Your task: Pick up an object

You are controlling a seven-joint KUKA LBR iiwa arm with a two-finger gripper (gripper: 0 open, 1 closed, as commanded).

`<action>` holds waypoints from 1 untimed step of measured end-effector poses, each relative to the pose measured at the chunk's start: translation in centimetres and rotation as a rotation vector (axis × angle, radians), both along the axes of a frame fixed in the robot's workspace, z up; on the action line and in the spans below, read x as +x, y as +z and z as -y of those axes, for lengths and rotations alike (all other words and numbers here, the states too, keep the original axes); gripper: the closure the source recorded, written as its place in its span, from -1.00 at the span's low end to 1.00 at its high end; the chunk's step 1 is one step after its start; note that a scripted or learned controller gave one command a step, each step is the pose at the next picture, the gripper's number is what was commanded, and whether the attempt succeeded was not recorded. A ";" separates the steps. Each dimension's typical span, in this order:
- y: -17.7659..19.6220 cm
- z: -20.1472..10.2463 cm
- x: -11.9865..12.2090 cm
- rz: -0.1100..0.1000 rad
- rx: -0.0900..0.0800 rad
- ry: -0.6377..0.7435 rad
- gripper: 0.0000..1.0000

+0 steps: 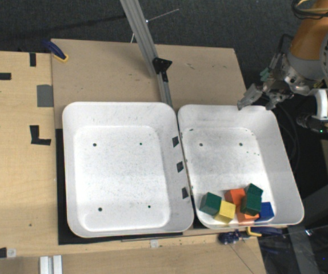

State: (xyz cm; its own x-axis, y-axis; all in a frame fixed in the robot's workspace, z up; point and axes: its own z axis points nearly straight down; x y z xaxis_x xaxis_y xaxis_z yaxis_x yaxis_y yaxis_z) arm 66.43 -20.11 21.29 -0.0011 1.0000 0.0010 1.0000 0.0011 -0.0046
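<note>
Several small blocks lie bunched in the near right corner of the right bin [227, 153]: a green cube [211, 202], a yellow cube [227, 210], an orange block [235, 196], a dark green block [254, 197] and a blue block [266, 210]. My gripper [260, 100] hovers over the far right rim of that bin, well away from the blocks. Its fingers stand apart, open, with nothing between them. The orange and grey arm [310, 44] comes in from the upper right.
The left bin [118, 164] sits beside the right one, their rims touching. A slanted metal post [144, 33] rises behind the bins. A blue and yellow clamp [55, 50] lies at the bench's far left, and a blue clamp [238, 236] at the near edge.
</note>
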 end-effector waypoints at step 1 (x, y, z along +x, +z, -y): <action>0.2 0.0 0.1 0.003 -0.003 0.001 -1.00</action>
State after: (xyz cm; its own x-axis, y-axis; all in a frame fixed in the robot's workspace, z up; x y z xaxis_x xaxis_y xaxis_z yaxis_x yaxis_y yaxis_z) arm 66.51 -20.12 21.54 -0.0021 1.0000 -0.0016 1.0000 0.0021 -0.0020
